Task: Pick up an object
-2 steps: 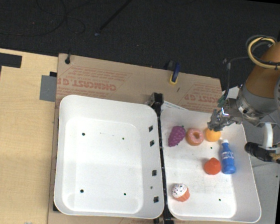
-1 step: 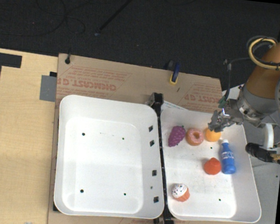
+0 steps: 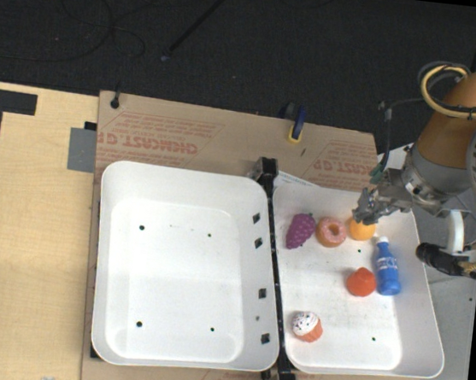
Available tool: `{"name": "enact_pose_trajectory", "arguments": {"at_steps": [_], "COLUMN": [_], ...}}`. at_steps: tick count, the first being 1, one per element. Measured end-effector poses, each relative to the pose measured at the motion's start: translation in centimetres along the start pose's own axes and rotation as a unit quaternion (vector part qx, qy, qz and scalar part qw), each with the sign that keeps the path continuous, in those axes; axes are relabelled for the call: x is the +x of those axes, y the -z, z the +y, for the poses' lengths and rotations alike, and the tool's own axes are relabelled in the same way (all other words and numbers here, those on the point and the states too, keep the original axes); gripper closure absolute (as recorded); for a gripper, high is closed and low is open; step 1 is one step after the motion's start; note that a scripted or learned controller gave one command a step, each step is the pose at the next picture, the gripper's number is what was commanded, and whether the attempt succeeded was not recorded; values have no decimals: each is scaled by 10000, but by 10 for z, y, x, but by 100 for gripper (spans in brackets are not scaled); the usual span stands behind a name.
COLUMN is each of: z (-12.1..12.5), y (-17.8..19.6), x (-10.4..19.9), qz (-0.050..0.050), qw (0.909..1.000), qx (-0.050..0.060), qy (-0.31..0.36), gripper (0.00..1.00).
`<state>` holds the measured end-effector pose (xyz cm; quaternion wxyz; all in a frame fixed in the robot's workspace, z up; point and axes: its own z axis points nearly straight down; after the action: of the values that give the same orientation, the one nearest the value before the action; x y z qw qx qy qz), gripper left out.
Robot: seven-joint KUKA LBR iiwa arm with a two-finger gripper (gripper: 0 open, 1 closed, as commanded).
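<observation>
We are seeing the arm [image 3: 450,142] reaching in from the right, its gripper [image 3: 368,211] hanging over the right bin [image 3: 411,357] just above a yellow-orange toy [image 3: 360,229]; we cannot tell the claw's state. That bin is holding purple grapes [image 3: 300,230], a pink doughnut [image 3: 330,232], a blue bottle [image 3: 386,267], an orange ball [image 3: 361,282] and a cupcake [image 3: 306,326], while mirrored "GEMCRST" printing [image 3: 153,143] is showing on the cardboard [image 3: 202,133] behind.

- Light falls evenly from overhead, bright on the two white bins [image 3: 182,221], which come close to washing out.
- The left bin's floor shows a soft grey gradient along its near and left walls; no hard shadows.
- The small objects in the right bin [image 3: 407,352] cast only faint, short shadows.
- The dark floor [image 3: 197,34] behind the table [image 3: 18,227] swallows detail; cables there barely show.
- The picture is slightly soft and grainy throughout, and the arm [image 3: 450,142] at the right looks a touch blurred.
</observation>
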<state>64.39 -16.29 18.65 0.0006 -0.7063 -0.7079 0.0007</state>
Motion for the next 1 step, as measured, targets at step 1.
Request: {"name": "enact_pose_trajectory", "arguments": {"at_steps": [1], "z": [-10], "y": [-94], "x": [-30], "qz": [3], "qw": [10000], "qx": [19], "qy": [-12], "gripper": [100]}}
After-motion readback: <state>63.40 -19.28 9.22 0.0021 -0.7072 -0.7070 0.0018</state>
